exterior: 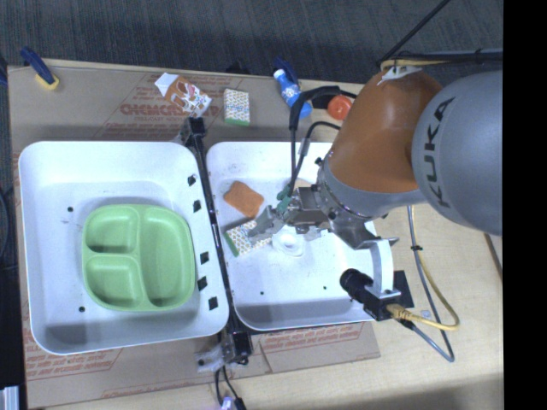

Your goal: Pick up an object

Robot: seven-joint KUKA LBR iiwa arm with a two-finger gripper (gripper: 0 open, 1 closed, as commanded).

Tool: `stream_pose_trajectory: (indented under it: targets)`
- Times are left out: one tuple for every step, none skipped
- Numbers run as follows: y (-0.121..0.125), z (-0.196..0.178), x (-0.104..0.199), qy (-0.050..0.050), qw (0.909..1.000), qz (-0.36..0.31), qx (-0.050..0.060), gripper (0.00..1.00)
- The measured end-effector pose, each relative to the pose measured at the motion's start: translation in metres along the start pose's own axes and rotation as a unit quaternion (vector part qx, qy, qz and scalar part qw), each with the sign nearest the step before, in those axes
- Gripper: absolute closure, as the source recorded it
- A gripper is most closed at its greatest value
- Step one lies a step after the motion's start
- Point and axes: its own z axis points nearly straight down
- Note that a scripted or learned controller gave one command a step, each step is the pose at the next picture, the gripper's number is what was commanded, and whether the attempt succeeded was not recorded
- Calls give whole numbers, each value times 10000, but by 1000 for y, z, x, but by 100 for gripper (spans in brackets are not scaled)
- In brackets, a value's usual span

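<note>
In the right bin, an orange block lies near the upper left. Below it rests a flat green-patterned packet, tilted. My gripper hangs low over the bin's middle, its tip right at the packet's right end. A small clear round object lies just under the gripper. The big orange and grey arm hides the bin's right part.
The left bin holds a green divided plate. A black divider clip strip runs between the bins. Behind the bins on the cardboard lie a snack wrapper, a small green box and a blue clamp.
</note>
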Motion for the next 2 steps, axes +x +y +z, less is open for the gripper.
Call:
stream_pose_trajectory:
  targets:
    - [1, 16, 38, -4, 10000, -13, 1, 0]
    - [1, 16, 37, -4, 10000, -7, -1, 0]
